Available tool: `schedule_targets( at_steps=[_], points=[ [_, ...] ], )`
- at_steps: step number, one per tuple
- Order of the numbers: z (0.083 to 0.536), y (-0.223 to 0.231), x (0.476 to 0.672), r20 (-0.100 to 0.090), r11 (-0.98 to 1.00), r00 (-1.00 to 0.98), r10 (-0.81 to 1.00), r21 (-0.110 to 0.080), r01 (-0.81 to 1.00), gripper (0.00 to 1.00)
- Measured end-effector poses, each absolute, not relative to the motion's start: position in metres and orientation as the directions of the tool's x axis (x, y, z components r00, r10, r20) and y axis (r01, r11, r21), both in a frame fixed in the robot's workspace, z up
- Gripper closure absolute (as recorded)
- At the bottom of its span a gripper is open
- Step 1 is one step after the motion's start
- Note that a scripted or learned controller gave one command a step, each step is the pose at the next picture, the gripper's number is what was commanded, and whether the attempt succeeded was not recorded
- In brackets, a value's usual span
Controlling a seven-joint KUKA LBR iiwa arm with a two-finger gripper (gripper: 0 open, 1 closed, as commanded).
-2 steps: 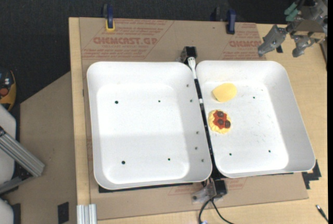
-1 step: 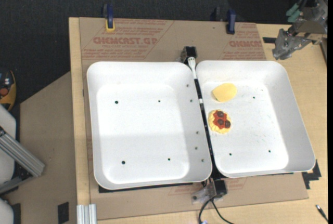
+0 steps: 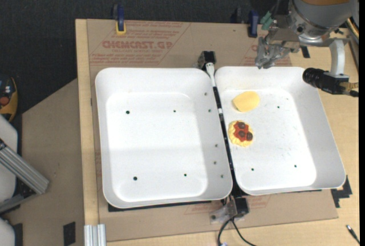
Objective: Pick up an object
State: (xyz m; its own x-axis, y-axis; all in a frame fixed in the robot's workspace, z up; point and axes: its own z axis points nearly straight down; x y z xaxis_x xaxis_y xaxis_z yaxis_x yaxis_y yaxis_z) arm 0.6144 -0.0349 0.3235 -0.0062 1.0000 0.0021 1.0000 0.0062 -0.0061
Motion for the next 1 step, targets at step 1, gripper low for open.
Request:
schedule_targets(
  at_steps=[1],
  points=[
    [0.4628, -0.0428, 0.6312, -0.002, 0.002, -0.002, 1.0, 0.02, 1.0, 1.0]
  ],
)
